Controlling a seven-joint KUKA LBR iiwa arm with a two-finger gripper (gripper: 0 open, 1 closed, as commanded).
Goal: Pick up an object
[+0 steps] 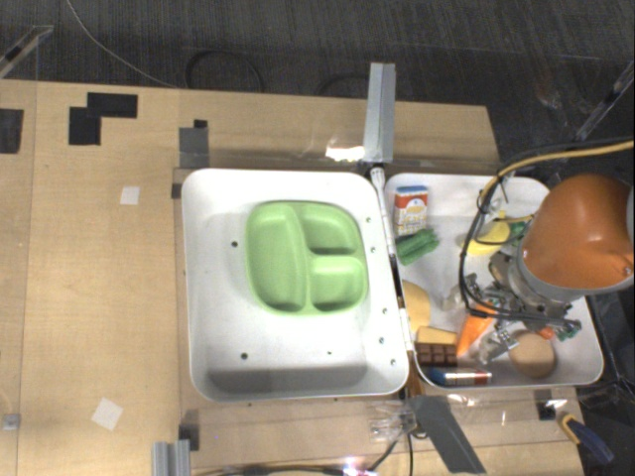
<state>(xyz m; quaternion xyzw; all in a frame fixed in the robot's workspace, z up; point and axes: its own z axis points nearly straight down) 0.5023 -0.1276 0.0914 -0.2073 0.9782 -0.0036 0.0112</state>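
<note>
My gripper (508,331) is low over the front part of the right bin (451,188), under the arm's orange band (585,231). It sits right by an orange item (474,331) on its left and a tan rounded item (534,358) at its front right. A brown chocolate bar (435,348) and a red marker (462,375) lie to the left near the bin's front edge. Whether anything is gripped is hidden by the wrist.
Farther back in the right bin are a small white and orange carton (411,207), a green item (417,245), a yellow item (502,232) and a pale yellow rounded item (418,301). The left bin (213,355) holds a green divided plate (303,256).
</note>
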